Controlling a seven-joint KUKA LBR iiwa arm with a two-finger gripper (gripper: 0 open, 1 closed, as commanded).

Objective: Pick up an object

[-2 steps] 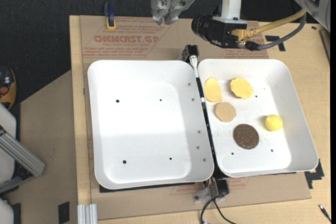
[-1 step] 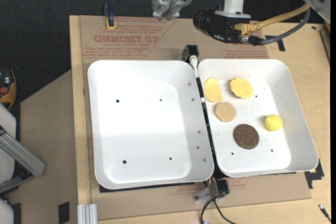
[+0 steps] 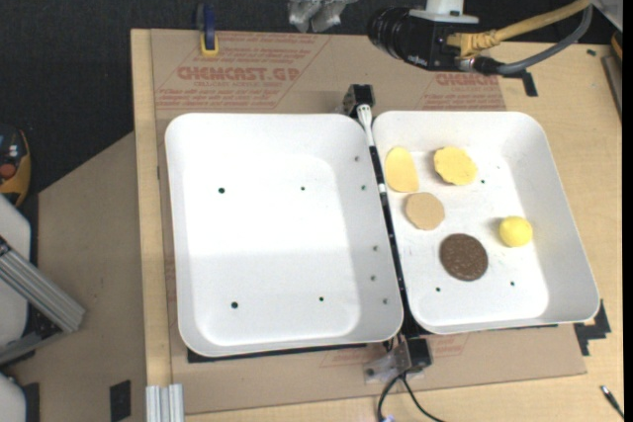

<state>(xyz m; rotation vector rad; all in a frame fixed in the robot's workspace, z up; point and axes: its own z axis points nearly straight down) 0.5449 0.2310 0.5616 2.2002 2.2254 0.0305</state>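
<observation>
The tool (image 3: 321, 10) at twelve o'clock looks open and holds nothing; the small yellow ball (image 3: 515, 231) looks light and easy to pinch by its sides.

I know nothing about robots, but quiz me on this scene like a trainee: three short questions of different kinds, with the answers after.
1. True or false: the left bin holds the brown disc.
2. How many objects lie in the right bin?
3. Which object lies nearest the right bin's right wall: A) the tan disc, B) the yellow ball, C) the pale yellow oval?

Key
1. False. The brown disc lies in the right bin.
2. Five: the pale yellow oval, a yellow round piece, the tan disc, the yellow ball and the brown disc.
3. B. The gripper hangs beyond the bins' far edge, above the board, touching none of them.
</observation>
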